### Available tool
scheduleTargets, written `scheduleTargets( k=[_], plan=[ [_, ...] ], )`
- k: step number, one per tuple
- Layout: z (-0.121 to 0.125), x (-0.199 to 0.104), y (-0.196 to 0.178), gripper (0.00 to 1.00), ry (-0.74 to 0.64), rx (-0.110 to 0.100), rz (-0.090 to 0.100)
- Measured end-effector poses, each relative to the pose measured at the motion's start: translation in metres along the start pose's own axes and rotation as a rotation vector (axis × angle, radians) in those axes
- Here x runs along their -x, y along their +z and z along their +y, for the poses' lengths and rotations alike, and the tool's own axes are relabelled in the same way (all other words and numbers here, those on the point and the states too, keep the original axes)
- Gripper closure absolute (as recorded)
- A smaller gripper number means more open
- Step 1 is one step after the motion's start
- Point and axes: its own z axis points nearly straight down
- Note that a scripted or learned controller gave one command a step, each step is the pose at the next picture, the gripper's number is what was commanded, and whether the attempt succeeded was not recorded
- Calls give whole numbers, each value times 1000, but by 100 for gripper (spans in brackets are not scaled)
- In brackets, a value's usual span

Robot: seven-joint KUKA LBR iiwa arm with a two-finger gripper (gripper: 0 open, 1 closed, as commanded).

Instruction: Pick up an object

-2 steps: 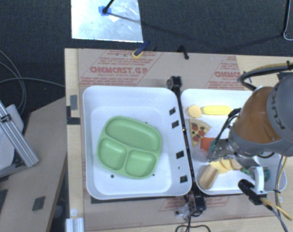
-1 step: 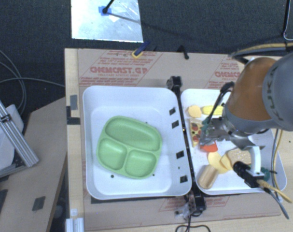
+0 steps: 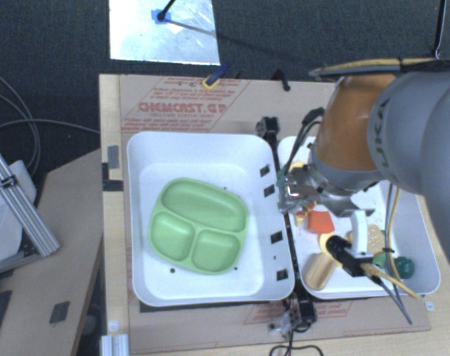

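Arm (image 3: 358,124) is reaching down into the right bin (image 3: 425,273), toward the orange block (image 3: 320,222) at 9 o'clock inside it; the next move calls for a centred closing on it.

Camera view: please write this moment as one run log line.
arm: over right bin | gripper: hidden, grasp unconfirmed | left bin: green divided plate | right bin: orange block, several small items

Single fixed overhead camera; slanted down on both bins (image 3: 147,162)
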Motion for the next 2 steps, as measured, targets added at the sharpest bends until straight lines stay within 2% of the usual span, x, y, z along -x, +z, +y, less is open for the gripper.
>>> scheduleTargets(
  k=[1,2],
  plan=[
    [-29,22,-127,100,7,12,-2],
    [-34,-13,35,100,8,-19,-3]
  ],
)
